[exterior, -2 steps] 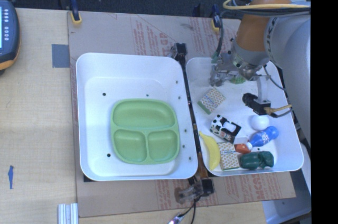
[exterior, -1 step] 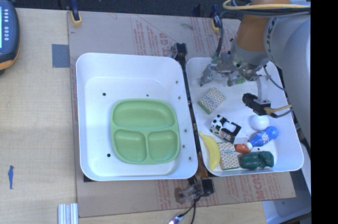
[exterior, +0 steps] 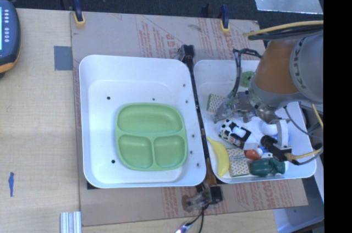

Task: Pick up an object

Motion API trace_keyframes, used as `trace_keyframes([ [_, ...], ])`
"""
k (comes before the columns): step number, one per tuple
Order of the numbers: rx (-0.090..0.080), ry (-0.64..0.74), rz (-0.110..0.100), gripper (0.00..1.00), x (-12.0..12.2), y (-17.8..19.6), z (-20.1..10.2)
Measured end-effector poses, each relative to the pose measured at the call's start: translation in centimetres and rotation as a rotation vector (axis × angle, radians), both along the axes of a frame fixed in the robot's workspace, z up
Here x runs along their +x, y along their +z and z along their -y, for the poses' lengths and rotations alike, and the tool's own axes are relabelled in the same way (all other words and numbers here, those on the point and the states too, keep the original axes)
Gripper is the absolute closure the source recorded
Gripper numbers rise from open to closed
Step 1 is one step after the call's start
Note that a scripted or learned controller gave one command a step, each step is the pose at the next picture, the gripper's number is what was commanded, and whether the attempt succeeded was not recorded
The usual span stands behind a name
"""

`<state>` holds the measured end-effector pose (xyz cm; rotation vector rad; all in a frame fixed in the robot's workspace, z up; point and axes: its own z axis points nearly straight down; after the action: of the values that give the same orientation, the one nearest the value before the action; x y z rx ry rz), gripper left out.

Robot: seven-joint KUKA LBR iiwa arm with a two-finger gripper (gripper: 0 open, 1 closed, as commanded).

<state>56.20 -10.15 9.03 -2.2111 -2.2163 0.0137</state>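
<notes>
White plastic forms the two bins: the left bin (exterior: 93, 116) carries a green divided plate (exterior: 150, 136), well left of the gripper (exterior: 237, 110). The right bin (exterior: 212, 75) holds the clutter. Just below the gripper lies a black-and-white toy (exterior: 234, 133), then a yellow banana (exterior: 220, 156) and a dark green toy (exterior: 267, 167). Whether the gripper pinches anything, I cannot tell.

In the right bin (exterior: 308, 168) a clutter of small things lies packed along its near wall: a yellow banana (exterior: 219, 157) at the bin's left edge, a black-and-white cow toy (exterior: 234, 133) just above it, a dark green toy (exterior: 266, 167) by the near rim, a small red piece (exterior: 252, 154) between them.
</notes>
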Motion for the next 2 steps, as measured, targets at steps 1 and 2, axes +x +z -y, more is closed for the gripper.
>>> trace_keyframes([
  [1,-0.003,0.004,0.007,1.00,0.5,1.2,0.1],
  [2,-0.002,0.000,0.012,1.00,-0.6,5.1,1.9],
])
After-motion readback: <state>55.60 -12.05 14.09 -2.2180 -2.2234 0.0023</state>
